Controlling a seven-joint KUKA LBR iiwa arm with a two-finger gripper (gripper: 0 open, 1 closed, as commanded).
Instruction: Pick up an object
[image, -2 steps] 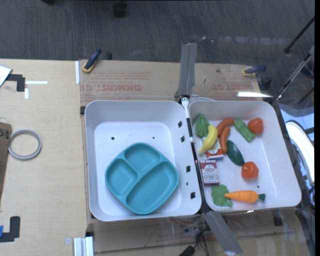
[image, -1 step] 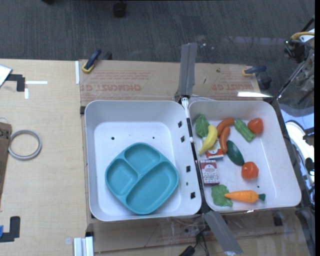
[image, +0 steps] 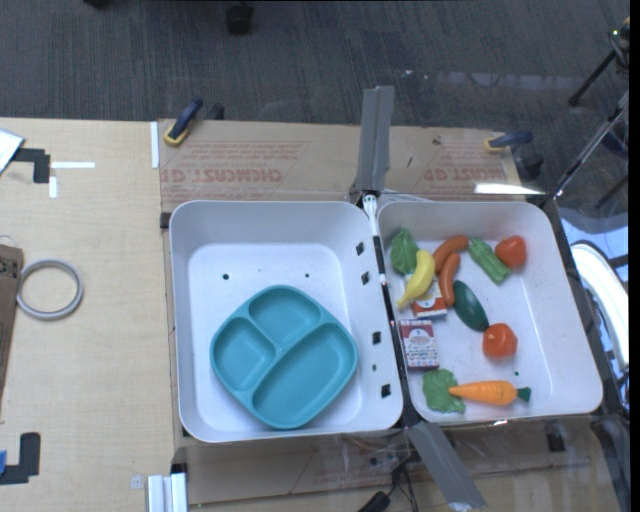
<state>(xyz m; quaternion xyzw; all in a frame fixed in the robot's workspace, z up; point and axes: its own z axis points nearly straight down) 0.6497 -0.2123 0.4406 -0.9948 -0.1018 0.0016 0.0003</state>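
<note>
Right of the teal divided plate, at the near edge of the right bin, a toy carrot lies flat beside a green leafy piece. I judge it clear enough to take. Farther back, also right of the plate, the small red carton, tomato and banana crowd together as picking stock. I cannot tell my gripper's state.

A grey roll of tape lies on the light wooden bench; blue-handled clamps grip brown cardboard.
</note>
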